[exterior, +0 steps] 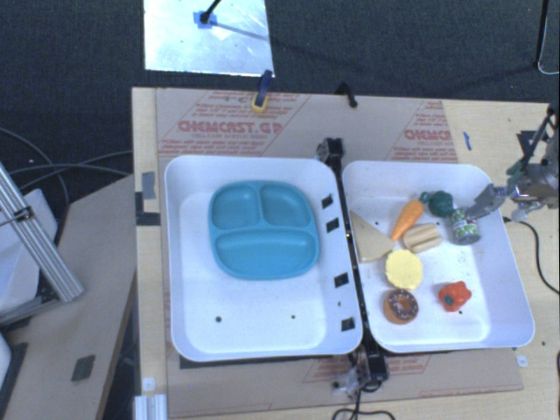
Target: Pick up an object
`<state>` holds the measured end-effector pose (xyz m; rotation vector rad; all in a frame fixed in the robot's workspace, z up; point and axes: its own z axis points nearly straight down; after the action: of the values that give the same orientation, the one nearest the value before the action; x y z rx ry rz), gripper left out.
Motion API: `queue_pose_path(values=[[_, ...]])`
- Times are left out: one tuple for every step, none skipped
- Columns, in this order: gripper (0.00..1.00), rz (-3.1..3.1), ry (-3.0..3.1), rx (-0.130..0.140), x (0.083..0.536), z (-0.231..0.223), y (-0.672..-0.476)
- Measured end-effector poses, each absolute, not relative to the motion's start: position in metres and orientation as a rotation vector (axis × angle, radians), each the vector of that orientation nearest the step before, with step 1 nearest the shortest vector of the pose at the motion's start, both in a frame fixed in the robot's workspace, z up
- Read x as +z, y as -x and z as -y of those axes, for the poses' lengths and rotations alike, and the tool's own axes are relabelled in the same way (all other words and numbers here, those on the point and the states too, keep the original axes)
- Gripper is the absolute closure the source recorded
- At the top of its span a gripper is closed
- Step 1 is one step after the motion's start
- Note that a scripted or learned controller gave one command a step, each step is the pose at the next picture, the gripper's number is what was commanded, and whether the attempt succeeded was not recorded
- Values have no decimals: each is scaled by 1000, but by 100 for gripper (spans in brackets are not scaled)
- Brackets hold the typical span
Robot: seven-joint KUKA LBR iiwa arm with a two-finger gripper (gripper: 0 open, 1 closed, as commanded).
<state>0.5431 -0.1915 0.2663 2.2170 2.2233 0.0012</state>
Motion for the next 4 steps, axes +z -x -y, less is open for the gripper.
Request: queue_pose_path(values=[[0, -2237, -2220, -5, 82, 141, -553], [0, -2231, -2216, 0, 84, 83, -542], [0, -2229, -2206, 13, 191, 29, -542], [0, -2218, -2231, -11, 90, 96, -520]])
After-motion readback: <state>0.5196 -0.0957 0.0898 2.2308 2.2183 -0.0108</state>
